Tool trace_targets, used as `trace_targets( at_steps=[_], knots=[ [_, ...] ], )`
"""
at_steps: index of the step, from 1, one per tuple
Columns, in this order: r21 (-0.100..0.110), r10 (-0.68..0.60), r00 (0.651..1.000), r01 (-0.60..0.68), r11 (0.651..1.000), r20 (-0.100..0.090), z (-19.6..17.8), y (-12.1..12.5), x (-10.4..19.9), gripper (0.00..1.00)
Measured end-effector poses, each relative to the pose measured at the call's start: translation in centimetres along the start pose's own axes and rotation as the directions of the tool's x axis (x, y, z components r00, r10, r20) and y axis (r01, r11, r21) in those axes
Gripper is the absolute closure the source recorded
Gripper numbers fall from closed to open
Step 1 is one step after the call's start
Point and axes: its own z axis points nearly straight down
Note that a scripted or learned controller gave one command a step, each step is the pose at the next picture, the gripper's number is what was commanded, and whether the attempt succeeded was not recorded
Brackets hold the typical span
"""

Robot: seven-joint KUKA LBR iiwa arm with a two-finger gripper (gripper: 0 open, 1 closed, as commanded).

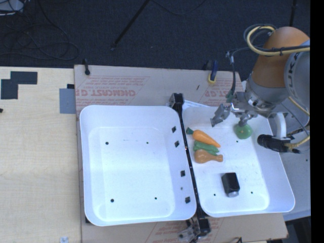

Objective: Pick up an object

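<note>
Far off to the gripper's left: the left bin (96, 135), white and shallow. Closer in, across the black divider (182, 146), the right bin (276, 186) with every candidate for picking. Just left of and below the gripper: an orange carrot (206, 137), a green pod (205, 147) and a tan drumstick-like piece (206, 157), lying side by side and touching, awkward to separate with two fingers. Further below the gripper, apart from that cluster: a black block (230, 183), lying alone and easier to reach cleanly. Then the gripper (234, 115) itself, low over the bin's far side, fingers spread, nothing pinched between them. Directly beneath the right fingertip: a small green ball (243, 130), seemingly the target, though touching or merely overlapping cannot be told. Judged not yet picked up.
</note>
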Motion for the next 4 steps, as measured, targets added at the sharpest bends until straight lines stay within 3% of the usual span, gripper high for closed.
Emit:
trace_targets(
  at_steps=[1,2,3,4],
  knots=[
    [0.004,-0.003,1.000,0.003,1.000,-0.003,0.9,-3.8,5.5,0.00],
    [-0.001,-0.009,1.000,0.009,1.000,-0.004,0.8,-1.7,15.2,0.00],
    [-0.016,-0.007,1.000,0.007,1.000,-0.004,-17.7,-6.2,20.8,0.00],
    [0.010,-0.005,1.000,0.005,1.000,0.003,-2.9,0.1,25.2,0.00]
  ],
)
